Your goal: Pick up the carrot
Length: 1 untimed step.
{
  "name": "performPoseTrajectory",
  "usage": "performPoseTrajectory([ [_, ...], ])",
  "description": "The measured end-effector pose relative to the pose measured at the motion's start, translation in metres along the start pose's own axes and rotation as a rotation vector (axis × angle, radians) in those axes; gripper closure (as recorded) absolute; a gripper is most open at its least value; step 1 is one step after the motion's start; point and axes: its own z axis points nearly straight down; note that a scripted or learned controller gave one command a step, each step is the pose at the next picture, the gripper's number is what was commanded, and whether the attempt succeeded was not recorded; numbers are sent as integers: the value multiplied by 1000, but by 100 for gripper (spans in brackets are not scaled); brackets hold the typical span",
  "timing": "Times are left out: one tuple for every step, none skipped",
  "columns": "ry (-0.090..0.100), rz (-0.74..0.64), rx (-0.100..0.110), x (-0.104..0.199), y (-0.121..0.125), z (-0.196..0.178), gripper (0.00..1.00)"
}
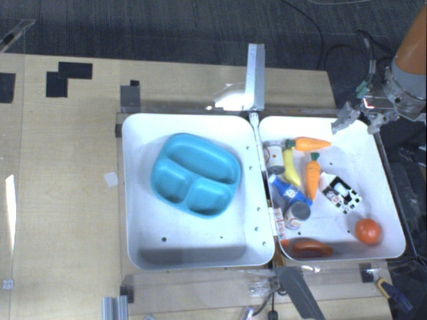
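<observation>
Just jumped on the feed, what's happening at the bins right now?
The grey arm's two-finger gripper hovers over the far right corner of the right white bin, holding nothing. Two orange carrots lie inside: one flat near the far wall, one beside a yellow banana. A blue divided plate sits in the left bin.

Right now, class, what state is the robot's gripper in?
Gripper: open and holding nothing, poised over the back right corner of the right bin, apart from both carrots.
</observation>
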Motion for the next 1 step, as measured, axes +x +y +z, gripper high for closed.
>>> performPoseTrajectory([
  [1, 4, 2, 43, 6, 117, 0],
])
